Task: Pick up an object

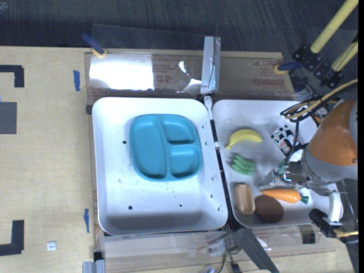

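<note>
The gripper (pixel 282 174) hangs low in the right bin (pixel 259 110) just above the carrot (pixel 281 195), its grasp impossible to tell, with banana (pixel 244 137) and blue tray (pixel 165 146) apart.

The arm (pixel 335 152) is a thick grey cylinder with a broad orange band. Black cables loop off it at twelve o'clock, and its wrist is bare silvery metal.
</note>
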Motion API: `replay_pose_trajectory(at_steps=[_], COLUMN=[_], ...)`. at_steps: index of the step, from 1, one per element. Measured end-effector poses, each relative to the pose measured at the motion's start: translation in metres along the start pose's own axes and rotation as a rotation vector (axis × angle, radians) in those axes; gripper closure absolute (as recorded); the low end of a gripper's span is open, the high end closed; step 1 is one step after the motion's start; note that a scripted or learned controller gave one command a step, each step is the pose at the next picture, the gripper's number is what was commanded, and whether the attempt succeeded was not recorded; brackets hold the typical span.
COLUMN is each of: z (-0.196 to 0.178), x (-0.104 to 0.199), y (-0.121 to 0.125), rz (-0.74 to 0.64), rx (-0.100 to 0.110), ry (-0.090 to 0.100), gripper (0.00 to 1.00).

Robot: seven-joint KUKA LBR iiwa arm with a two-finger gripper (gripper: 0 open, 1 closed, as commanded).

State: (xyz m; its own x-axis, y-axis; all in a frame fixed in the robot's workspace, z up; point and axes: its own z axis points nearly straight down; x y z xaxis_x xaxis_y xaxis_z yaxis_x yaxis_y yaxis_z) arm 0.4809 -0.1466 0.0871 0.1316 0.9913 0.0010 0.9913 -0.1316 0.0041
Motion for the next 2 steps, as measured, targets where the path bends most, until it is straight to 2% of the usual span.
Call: replay_pose_trajectory(at_steps=[1,2], z=[0.000,-0.137], x=[0.025,0.015], y=[0.029,0.118], rz=[0.336,0.145], rx=[-0.001,-0.005], ry=[-0.002,-0.002], gripper=[0.00,0.00])
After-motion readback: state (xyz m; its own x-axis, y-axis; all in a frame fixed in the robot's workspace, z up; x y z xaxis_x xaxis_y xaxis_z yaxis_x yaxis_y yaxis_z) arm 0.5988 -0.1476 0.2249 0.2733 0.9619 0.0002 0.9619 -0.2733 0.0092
